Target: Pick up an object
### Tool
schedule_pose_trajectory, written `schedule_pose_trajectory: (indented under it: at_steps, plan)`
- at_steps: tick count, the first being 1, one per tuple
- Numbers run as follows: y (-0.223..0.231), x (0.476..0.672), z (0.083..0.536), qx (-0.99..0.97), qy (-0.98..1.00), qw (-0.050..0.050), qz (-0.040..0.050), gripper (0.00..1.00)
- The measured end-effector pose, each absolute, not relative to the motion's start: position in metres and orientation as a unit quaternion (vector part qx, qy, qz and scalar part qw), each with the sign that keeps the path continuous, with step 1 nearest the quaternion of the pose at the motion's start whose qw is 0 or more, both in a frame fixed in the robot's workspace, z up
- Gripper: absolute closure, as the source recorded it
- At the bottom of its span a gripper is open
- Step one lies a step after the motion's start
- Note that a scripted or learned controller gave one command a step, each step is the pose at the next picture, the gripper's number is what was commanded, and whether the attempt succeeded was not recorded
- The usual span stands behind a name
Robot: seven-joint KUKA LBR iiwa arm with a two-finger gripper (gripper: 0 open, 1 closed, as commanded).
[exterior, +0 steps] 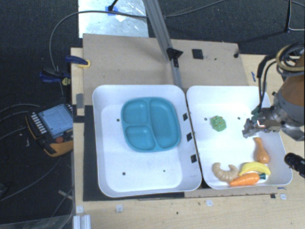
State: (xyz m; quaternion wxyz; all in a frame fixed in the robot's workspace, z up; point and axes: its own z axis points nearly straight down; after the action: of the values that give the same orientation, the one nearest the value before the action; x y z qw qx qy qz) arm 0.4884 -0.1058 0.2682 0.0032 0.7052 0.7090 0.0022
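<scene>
The right bin (228, 97) holds a green broccoli floret (218, 123) near its middle. Along its front lie a tan curled piece (224, 171), an orange carrot (246, 179) and a yellow banana (256, 168). An orange-brown drumstick-shaped piece (260, 150) lies at the right side. My gripper (252, 127) hangs over the right side of this bin, just above the drumstick piece and to the right of the broccoli. I see nothing between its fingers.
The left bin (109, 142) carries a blue divided plate (150, 123). A grey pole (162, 30) slants down to the bins' back edge. Cables, clamps and a small device (52, 123) lie off the bench at the left.
</scene>
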Motion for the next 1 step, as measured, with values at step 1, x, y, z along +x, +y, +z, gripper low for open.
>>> schedule_pose_trajectory:
  at_steps: [1]
  plan:
    - [-0.1059, 0.4897, 0.2859, 0.705, 0.709, 0.002, 0.0013, 1.00]
